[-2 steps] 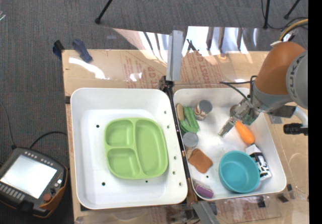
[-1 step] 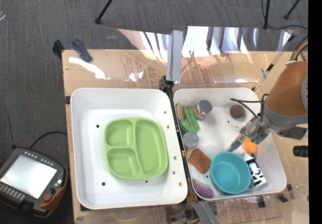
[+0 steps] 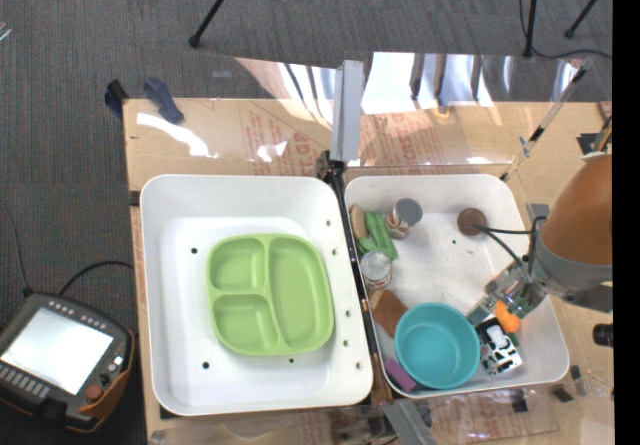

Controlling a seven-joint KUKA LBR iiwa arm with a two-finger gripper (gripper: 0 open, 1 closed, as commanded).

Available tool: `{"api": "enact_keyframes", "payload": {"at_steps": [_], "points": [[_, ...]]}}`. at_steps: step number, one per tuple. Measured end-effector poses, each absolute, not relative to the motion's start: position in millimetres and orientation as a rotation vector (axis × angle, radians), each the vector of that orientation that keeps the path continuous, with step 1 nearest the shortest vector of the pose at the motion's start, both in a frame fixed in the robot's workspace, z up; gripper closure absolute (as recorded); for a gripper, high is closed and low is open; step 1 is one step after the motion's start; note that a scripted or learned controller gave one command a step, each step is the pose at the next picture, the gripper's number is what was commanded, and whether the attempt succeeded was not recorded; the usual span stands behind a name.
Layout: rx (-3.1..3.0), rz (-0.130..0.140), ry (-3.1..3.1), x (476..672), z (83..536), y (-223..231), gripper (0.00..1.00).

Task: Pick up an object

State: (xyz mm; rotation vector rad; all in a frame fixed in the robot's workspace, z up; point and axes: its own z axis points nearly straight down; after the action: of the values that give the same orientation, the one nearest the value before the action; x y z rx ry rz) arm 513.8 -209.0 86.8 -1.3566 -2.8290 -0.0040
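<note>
**Risk assessment: grasp in a crowded bin**

Left bin (image 3: 160,233): holds a green divided plate (image 3: 270,293), centre-left of the frame, well apart from the arm.

Right bin (image 3: 440,188): candidate objects cluster along its left wall and bottom edge. The teal bowl (image 3: 437,345) touches a brown block (image 3: 389,311) and lies just beside a black-and-white object (image 3: 499,350).

End effector (image 3: 508,305): lower right of the frame, over an orange item (image 3: 508,318). Its open or closed state cannot be determined.

Probable faults: a descent here may contact the bowl rim or bin wall, or nudge neighbouring objects instead of seating one.
</note>
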Motion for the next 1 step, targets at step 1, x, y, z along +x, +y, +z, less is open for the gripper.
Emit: {"api": "enact_keyframes", "payload": {"at_steps": [1], "points": [[-1.408, 0.02, -2.858, 487.9, 97.6, -197.0, 0.0]]}}
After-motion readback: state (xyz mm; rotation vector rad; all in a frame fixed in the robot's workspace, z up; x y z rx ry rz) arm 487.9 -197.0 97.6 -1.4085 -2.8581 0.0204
